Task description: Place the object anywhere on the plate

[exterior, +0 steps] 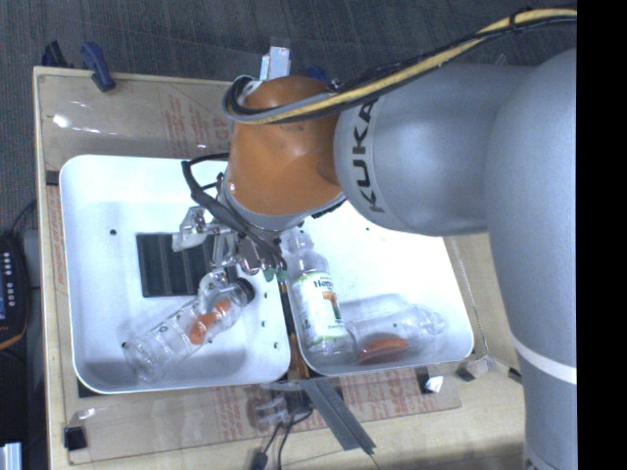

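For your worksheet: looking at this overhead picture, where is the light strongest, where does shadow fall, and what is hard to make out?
In the camera view, the right bin is washed out by bright glare near the arm; the left bin is greyer, with shadow under the tool; the clear plastic bottles look faint against the white, and the arm's orange band blocks the middle.

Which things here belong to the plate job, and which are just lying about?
Job: dark plate; tool; probably the clear bottle by the tool, in the left bin.
Lying about: labelled bottle; second clear bottle, both in the right bin; blue clamp.
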You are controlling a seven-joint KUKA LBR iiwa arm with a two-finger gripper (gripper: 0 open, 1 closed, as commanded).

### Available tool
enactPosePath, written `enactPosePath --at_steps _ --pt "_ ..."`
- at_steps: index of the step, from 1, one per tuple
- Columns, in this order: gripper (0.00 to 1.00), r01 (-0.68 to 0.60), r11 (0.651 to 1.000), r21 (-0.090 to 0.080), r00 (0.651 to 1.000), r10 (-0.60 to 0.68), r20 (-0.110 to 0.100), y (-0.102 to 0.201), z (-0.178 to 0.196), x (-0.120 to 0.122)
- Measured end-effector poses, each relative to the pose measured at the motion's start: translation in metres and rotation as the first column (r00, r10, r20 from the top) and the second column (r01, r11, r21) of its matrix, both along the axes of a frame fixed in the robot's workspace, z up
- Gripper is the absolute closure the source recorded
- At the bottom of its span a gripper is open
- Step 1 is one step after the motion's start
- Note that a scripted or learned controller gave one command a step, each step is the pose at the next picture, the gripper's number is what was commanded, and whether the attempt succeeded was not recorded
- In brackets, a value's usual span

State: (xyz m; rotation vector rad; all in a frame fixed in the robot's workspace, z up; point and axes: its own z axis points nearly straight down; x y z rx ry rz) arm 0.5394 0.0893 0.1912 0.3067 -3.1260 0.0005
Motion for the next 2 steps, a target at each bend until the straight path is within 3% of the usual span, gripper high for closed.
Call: enactPosePath --at_steps 1,2 --pt "0.0 0.321 0.947 0.004 0.947 -0.321 0.007 0.062 -0.048 -0.028" --pt "0.0 0.195 0.981 0.001 0.981 -0.195 0.004 0.014 -0.097 0.032"
